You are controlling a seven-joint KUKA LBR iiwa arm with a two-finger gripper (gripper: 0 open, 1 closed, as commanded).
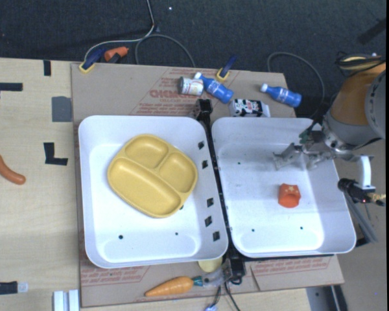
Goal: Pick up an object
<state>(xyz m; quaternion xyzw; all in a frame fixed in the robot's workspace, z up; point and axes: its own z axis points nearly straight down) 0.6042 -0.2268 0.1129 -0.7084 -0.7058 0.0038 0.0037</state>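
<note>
Over the right bin (337, 238) the gripper (292, 155) hangs with its jaws spread and nothing between them, up-frame of the small orange object (288, 195) lying apart on the bin floor, seemingly poised to drop onto it.

Outside the bins — toy carrot (170, 286), sausage (8, 169), two blue bottles (218, 89).
</note>
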